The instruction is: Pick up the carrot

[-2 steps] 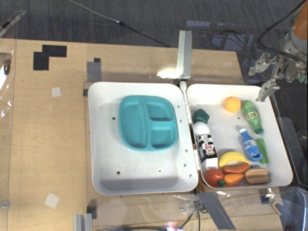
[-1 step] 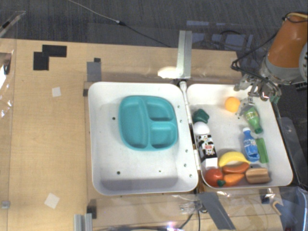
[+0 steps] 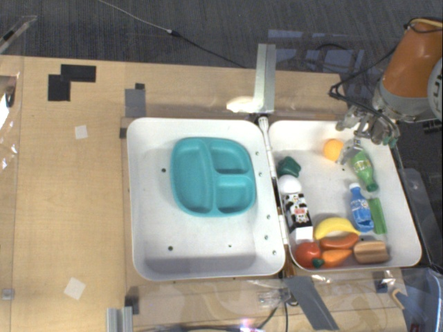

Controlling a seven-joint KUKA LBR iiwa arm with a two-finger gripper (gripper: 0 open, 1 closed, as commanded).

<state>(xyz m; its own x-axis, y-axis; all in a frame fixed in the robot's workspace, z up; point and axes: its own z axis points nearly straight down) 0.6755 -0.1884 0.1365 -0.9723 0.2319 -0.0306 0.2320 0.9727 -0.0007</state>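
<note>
1. Gripper hangs over the right bin's far right corner, near an orange ball and a green bottle; open or closed, cannot tell.
2. Carrot lies at the bin's near edge, under the banana, touching the tomato.
3. Left bin holds a teal tray.

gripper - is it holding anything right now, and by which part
Nothing shows held. The gripper hangs over the far side of the right bin, near the green bottle. The carrot lies untouched at the bin's near edge.
</note>
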